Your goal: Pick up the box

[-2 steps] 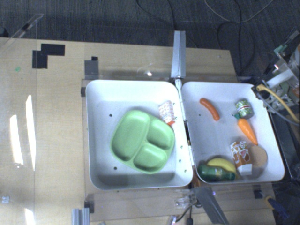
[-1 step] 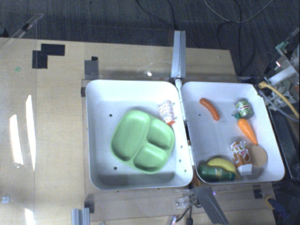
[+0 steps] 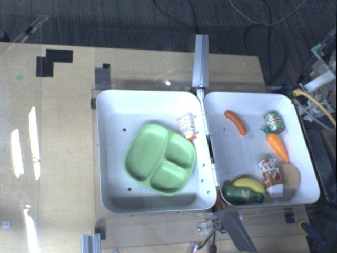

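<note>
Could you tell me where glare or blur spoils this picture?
In the camera view, bright streaks of glare lie on the bench at left, with a small one behind the left bin; the whole view is soft, so the print on the box in the right bin is unreadable.

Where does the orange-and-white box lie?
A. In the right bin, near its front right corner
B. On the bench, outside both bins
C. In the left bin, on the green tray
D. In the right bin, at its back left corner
A: the box lies in the right bin near its front right corner, beside the banana, below the carrot.
</note>
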Robot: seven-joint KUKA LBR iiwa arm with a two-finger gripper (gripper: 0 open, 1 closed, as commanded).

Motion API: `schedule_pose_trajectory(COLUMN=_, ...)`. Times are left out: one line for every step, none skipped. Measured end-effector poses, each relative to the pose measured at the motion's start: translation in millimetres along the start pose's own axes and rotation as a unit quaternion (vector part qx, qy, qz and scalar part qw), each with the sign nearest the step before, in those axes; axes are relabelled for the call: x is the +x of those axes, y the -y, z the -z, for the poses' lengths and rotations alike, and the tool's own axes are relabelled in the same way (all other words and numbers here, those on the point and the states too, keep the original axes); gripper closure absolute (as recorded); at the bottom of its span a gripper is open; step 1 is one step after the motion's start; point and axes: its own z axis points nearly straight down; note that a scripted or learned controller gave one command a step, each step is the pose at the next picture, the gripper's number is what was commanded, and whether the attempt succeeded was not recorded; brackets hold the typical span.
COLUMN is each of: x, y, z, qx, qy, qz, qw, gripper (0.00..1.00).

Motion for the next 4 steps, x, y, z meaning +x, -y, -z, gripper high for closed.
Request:
schedule_pose_trajectory(x=2, y=0, z=11, qx=-0.001, qy=-0.002, qz=0.004, qw=1.0000, gripper=1.00)
schedule_pose_trajectory(x=4, y=1, z=22, qx=-0.003, qy=-0.003, qz=0.008, qw=1.0000, gripper=1.00)
schedule_pose_trajectory(x=-73, y=-30, z=54, qx=0.000, qy=0.000, qz=-0.075, qw=0.9972, gripper=1.00)
schedule_pose_trajectory(x=-71, y=-30, z=65, qx=-0.003, qy=-0.002, qz=-0.071, qw=0.9975, gripper=1.00)
